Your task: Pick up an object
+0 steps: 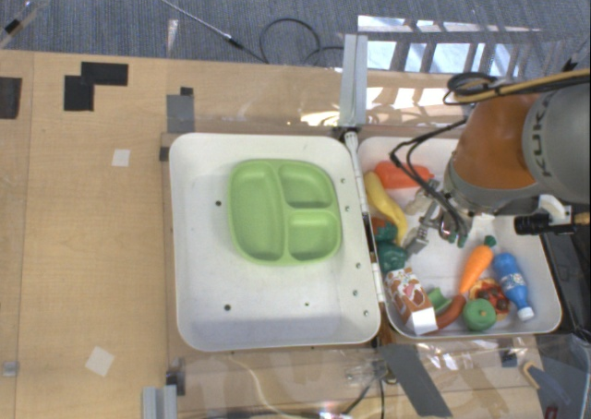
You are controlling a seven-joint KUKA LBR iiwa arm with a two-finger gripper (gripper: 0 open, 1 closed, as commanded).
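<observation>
Here, hand (427,228) low in right bin (545,316), near banana (385,205), grip perhaps empty, cannot tell.

Only one bit of lettering shows: large dark letters on the grey arm (554,136) at the right edge, cut off by the frame, looking like the start of "KU". The small carton (406,293) in the right bin (545,316) carries a printed label, and so does the blue bottle (512,283), but both are too small to read.
</observation>
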